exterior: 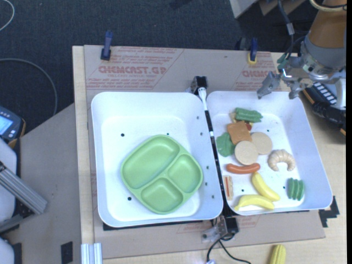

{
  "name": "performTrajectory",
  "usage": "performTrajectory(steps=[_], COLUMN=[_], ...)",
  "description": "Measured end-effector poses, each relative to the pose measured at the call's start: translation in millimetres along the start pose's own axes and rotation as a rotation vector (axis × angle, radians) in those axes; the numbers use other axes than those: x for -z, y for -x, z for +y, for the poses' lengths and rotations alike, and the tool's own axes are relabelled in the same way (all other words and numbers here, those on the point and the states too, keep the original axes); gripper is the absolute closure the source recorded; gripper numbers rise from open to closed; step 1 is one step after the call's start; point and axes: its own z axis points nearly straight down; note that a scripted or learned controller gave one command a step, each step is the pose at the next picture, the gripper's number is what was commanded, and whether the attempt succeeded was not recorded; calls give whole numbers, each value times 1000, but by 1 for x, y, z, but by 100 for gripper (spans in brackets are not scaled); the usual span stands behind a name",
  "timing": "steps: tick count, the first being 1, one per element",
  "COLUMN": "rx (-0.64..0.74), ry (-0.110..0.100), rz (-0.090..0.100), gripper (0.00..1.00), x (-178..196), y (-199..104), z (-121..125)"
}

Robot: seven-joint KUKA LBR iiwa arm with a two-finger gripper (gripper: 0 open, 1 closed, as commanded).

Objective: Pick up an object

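The right white bin (308, 128) holds several toy foods: a green pepper (248, 114), a brown toast slice (239, 132), a round tan cookie (247, 153), a croissant (282, 159), a red sausage (242, 168), two bananas (264, 186), and a green pod (295, 188). My gripper (281, 88) hangs over the bin's far rim at the upper right. Its two fingers are spread apart and open, with nothing between them. It stays above and behind the foods, touching none.
The left white bin (104, 147) holds a green three-part plate (161, 172). A yellow corn piece (278, 254) lies outside on the bench at the bottom. Blue clamps (106, 44) sit at the board's back edge. Black cables trail near the bins' divider.
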Motion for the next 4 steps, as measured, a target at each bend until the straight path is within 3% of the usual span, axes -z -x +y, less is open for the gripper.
performTrajectory(steps=[1,2,3,4], rx=[4,-1,0,0], ry=[-7,-1,-2,11], rz=[3,2,1,1], gripper=[0,0,0,100], x=[-147,-30,-136,-116], y=[-42,-66,-59,-60], z=[10,-69,-43,-40])
